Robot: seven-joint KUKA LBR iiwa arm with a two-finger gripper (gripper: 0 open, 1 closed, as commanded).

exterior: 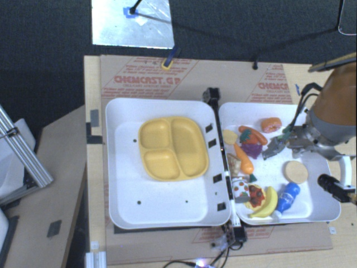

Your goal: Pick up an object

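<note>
At the near edge of the right bin (pixel 329 208) lie a toy banana (pixel 268 202) and a blue bottle (pixel 285 197); the gripper (pixel 273 148) hovers released above the purple toy (pixel 254 149).

Two white bins, one yellow plate, a scatter of toy food.
One divided plate (pixel 172 148) in the left bin (pixel 120 149); the right bin (pixel 321 197) holds one banana (pixel 268 202), one blue bottle (pixel 285 197), one round cracker (pixel 295 172), two carrots (pixel 243 158).

Grey arm reaching from right, orange band above wrist, gripper (pixel 273 147) low — seemingly empty
</note>
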